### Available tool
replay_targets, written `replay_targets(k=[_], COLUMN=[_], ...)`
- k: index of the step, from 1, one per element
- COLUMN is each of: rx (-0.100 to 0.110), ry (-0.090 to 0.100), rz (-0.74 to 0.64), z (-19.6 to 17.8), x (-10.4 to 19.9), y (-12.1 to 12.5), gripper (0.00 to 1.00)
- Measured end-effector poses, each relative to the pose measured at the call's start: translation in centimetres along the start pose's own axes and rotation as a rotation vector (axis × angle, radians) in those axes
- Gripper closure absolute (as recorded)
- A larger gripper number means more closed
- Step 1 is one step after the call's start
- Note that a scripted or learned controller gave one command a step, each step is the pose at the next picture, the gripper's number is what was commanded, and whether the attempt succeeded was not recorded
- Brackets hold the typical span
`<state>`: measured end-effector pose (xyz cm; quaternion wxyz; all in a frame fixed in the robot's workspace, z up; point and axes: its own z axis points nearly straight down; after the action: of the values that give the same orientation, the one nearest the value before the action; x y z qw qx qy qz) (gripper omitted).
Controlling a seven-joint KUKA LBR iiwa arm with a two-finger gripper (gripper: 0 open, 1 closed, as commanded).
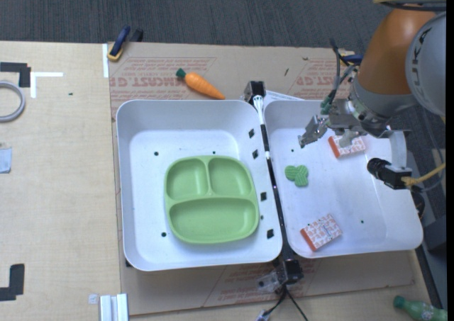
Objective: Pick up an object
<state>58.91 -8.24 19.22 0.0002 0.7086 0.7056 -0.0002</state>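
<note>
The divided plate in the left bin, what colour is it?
Light green; the divided plate shows clearly in the camera view, in the left bin.

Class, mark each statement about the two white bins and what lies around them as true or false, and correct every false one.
1. The green divided plate lies in the left bin. True.
2. The toy carrot lies inside the right bin. False: it lies on the cardboard behind the left bin.
3. The small green object lies in the right bin. True.
4. The tool hangs over the left bin. False: it hangs over the right bin.
5. Two red-and-white packets lie in the right bin. True; the other one is beside the tool.
</note>
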Motion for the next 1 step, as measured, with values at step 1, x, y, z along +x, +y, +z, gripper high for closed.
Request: replay_targets(k=[1], rx=[-0.001], ry=[-0.001], rz=[-0.111], z=[0.91], x=[-6.08], y=[1.96], gripper=[0.00])
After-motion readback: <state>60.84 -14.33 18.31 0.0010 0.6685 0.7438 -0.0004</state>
